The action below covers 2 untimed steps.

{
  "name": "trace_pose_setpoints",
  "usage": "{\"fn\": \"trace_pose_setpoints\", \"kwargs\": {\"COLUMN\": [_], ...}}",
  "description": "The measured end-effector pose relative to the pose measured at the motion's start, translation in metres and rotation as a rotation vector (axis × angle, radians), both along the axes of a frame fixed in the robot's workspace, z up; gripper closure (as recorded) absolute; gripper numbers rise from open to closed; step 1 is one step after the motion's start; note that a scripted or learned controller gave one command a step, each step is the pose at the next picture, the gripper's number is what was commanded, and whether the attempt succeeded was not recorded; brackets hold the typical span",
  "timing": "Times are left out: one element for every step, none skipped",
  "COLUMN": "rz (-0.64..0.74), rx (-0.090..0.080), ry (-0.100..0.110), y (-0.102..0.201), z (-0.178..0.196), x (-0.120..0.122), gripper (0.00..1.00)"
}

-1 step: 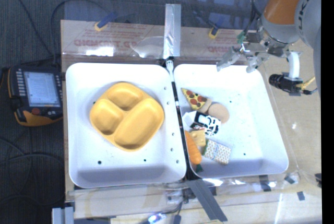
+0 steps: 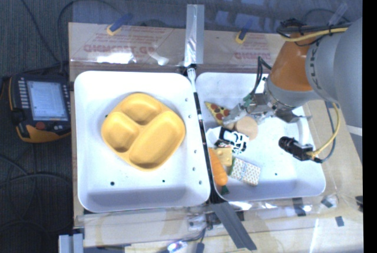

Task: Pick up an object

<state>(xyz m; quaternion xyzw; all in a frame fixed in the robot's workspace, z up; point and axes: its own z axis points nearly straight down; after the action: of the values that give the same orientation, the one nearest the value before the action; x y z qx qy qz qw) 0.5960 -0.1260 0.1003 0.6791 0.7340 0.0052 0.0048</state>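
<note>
The end effector hangs low in the right bin, close to a heap of small toys. I cannot tell what it has hold of, if anything, because the arm covers much of it.

Any toy will do for the pick, and they all sit just below and to the left of the end effector. Right under it is a round tan piece, which may be touching it. A pizza slice lies just to its left. A black and white toy sits a bit lower. Lower still are a yellow block, an orange carrot and a dotted packet.

What could go wrong? The toys are packed tight. The end effector might push one away, or grab two at once. The round piece could roll out. The carrot lies against the bin wall, so it would be hard to get around.

Counting: two white bins, six small toys, and one big yellow divided dish in the left bin, far to the left of the end effector.
</note>
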Motion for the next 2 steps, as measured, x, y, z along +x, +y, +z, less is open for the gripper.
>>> {"fn": "trace_pose_setpoints", "kwargs": {"rz": [0.002, 0.002], "rx": [0.002, 0.002], "ry": [-0.001, 0.000], "y": [0.0012, 0.0012], "z": [0.0102, 0.0101], "x": [0.0010, 0.0008], "gripper": [1.00, 0.00]}}
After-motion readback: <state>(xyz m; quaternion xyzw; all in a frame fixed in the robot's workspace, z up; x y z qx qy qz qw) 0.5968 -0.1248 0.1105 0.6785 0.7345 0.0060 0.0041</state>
